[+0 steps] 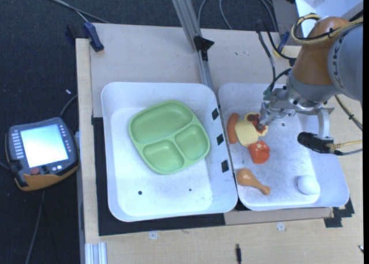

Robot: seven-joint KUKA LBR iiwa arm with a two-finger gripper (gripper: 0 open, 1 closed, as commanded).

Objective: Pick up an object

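The right bin (323,165) holds several toy foods. A pale yellow piece (245,134) lies beside an orange oblong piece (232,128), with a red piece (259,153) just below them. A tan drumstick (252,180) lies near the front and a white egg (308,185) at the front right. My gripper (261,123) reaches down from the right, its tip at the upper right edge of the yellow piece. The tip hides part of that piece, and I see nothing lifted.
A green divided plate (168,136) lies in the left bin (115,159). A metal post (193,26) rises behind the divider between the bins. Black cables (323,142) hang off the wrist over the right bin. A teach pendant (40,150) lies left of the bench.
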